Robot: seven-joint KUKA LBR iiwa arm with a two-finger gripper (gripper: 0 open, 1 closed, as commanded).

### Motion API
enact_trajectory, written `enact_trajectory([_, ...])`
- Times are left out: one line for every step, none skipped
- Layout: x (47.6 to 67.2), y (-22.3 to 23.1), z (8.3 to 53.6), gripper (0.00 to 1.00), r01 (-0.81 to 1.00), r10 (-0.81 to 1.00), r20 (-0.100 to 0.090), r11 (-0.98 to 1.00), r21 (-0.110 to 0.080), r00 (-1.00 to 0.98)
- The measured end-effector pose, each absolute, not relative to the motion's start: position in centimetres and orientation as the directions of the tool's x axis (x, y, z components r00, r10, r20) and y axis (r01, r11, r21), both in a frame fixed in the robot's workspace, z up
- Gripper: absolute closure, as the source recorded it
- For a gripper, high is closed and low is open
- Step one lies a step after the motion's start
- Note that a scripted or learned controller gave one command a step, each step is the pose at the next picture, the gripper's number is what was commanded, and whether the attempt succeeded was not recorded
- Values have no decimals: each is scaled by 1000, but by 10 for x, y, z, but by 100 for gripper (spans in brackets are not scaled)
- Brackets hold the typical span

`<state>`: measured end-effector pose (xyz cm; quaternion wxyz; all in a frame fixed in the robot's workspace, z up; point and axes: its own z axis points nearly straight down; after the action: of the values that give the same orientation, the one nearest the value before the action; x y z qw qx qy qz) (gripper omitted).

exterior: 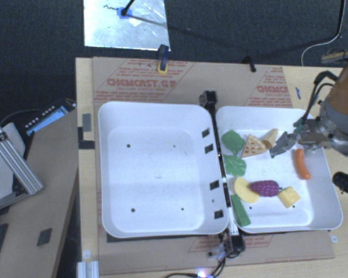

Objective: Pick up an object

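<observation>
The right bin [327, 214] holds several toy foods. A green leaf [232, 141] and a second green piece [235, 165] lie at its left. Beside them are a pizza-like wedge [253, 146] and a tan cone [269, 136]. Lower down are a yellow piece [245, 190], purple grapes [265, 187], a yellow cheese block [289, 197] and a green pod [240, 209]. An orange sausage [302, 163] lies toward the right. My gripper [279, 145] hangs over the bin's upper middle, just right of the tan cone and up-left of the sausage.
The left bin [156, 108] sits beside it, with black clips [209, 149] along the shared wall. Both rest on a cardboard sheet [139, 80] with a yellow clamp [163, 67] at the back. A foil sheet [126, 16] lies farther back.
</observation>
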<state>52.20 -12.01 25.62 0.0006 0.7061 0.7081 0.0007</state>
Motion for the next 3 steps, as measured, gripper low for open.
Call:
enact_trajectory([522, -132, 155, 0, 1000, 1000, 1, 1, -6, -1])
enact_trajectory([521, -166, 80, 0, 1000, 1000, 0, -2, -3, 2])
enact_trajectory([513, -204, 85, 0, 1000, 1000, 12, 3, -6, -3])
